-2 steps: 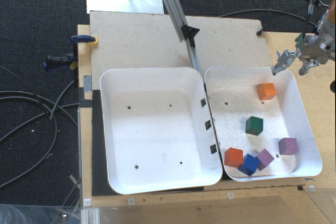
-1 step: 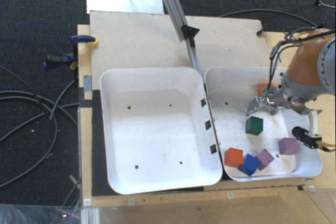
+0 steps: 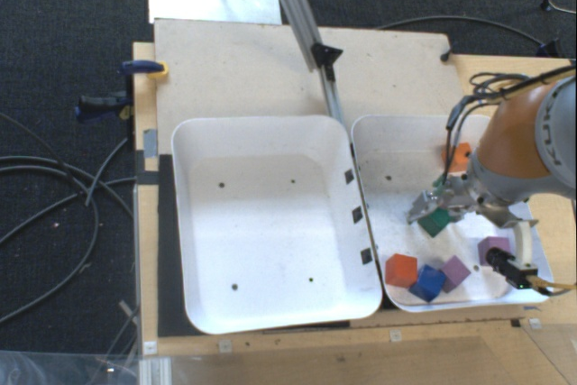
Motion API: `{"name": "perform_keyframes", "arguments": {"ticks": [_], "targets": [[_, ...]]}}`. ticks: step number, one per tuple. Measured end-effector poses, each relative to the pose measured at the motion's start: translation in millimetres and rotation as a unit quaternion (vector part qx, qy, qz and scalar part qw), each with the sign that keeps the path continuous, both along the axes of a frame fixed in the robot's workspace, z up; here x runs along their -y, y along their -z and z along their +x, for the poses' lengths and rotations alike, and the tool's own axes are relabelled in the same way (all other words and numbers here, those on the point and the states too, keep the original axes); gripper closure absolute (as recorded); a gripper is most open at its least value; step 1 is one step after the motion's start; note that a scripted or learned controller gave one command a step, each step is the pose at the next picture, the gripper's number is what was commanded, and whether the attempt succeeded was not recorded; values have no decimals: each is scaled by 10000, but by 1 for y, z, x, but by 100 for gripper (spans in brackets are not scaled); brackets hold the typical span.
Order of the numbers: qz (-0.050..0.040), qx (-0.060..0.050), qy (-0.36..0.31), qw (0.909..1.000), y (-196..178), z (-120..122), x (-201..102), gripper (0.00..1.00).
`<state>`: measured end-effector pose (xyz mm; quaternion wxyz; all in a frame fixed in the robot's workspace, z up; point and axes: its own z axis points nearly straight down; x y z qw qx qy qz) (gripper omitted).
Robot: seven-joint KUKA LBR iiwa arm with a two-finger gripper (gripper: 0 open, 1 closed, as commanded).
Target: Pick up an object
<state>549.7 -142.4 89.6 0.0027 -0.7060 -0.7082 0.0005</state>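
My gripper (image 3: pixel 436 214) reaches into the right bin (image 3: pixel 388 149) from the right and hangs over its middle. A dark green block (image 3: pixel 435 223) sits between its silver fingers (image 3: pixel 418 211), and the gripper is shut on it. An orange block (image 3: pixel 461 158) lies at the back of the bin, partly hidden behind the arm. Along the front wall lie a red-orange block (image 3: pixel 401 269), a blue block (image 3: pixel 429 282) and a purple block (image 3: pixel 455 270). A second purple block (image 3: pixel 493 249) rests to the right, by the wrist.
The left bin (image 3: pixel 261 135) stands beside the right one, sharing a divider with black clips (image 3: pixel 357 214). A slanted metal pole (image 3: pixel 297 4) crosses above the bench's back. Cables (image 3: pixel 54 194) lie on the floor to the left.
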Motion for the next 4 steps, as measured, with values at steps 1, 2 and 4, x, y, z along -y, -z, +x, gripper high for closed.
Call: {"name": "perform_keyframes", "arguments": {"ticks": [1,2,4], "targets": [[-17,40,-4,10000,-12,3,2,100],[-23,58,-27,10000,-1,78,-7,100],[3,48,-55,10000,-101,125,-173,100]]}}
